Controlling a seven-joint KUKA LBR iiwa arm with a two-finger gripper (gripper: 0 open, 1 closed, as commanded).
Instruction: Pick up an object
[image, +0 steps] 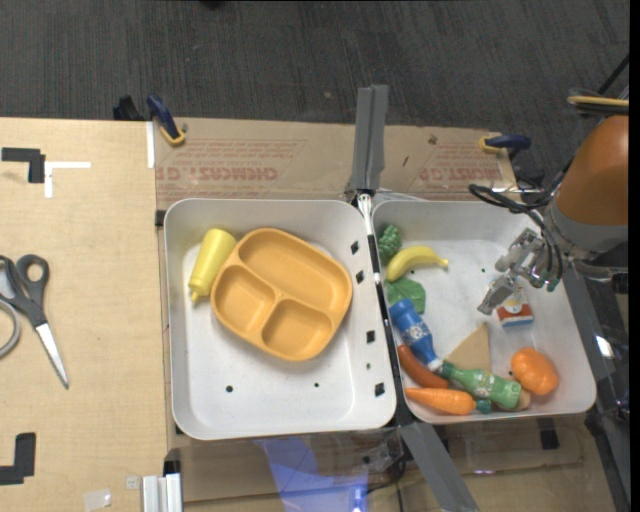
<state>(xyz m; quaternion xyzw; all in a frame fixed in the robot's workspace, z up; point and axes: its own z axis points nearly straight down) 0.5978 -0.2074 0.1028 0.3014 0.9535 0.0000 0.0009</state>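
Hovering with open, empty fingers, the gripper (510, 275) has the small carton (515, 314) just at six o'clock.

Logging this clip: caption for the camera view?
End effector above small carton in right bin; orange tray in left bin.

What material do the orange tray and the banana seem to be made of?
The orange tray looks like molded plastic: uniform color, smooth matte surface, rounded compartments. The banana is probably a plastic toy: even yellow, slightly glossy, no blemishes. This view cannot confirm either.
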